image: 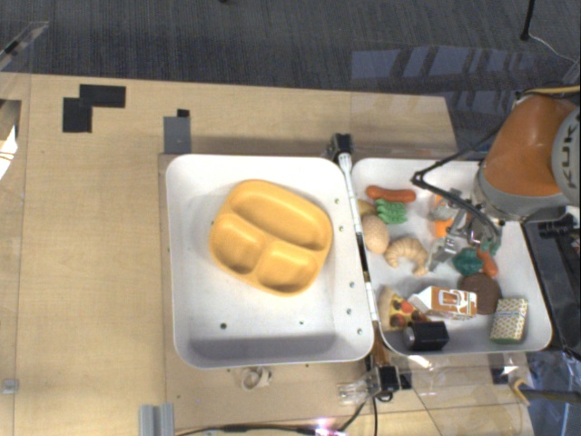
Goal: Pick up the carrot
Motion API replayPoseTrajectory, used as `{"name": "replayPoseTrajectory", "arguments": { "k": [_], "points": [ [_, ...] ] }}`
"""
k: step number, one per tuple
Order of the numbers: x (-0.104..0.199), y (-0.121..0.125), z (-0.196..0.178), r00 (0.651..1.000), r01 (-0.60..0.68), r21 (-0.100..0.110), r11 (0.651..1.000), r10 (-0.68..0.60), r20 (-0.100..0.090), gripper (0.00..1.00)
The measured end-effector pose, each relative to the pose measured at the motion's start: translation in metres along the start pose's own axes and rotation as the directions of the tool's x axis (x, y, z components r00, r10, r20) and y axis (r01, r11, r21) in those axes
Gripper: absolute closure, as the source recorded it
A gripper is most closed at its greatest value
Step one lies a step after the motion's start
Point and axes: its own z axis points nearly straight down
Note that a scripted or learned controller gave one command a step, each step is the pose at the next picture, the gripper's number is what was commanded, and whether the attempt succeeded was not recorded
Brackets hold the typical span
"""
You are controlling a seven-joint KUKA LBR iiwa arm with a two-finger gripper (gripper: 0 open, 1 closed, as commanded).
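Two white bins: left bin [195, 334] holds one yellow divided plate [270, 235]. Right bin [537, 321], crowded: one carrot [390, 193] with green top at its far-left corner, one croissant [408, 252], one carton [447, 302], lettering unreadable. Gripper [451, 242] right of croissant, fingers apart, holding nothing.

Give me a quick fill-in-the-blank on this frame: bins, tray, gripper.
1. The yellow tray lies in the ____ bin of the camera view.
2. The yellow tray has ____ compartments.
3. The gripper hangs over the ____ bin, among the toy foods.
4. The croissant lies to the camera view's ____ of the gripper.

Missing words: left; three; right; left
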Motion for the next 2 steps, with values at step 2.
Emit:
{"name": "replayPoseTrajectory", "arguments": {
  "k": [2],
  "points": [
    [-0.067, 0.010, 0.003, 0.883, -0.469, 0.009, 0.883, 0.469, -0.018, 0.00]
  ]
}}
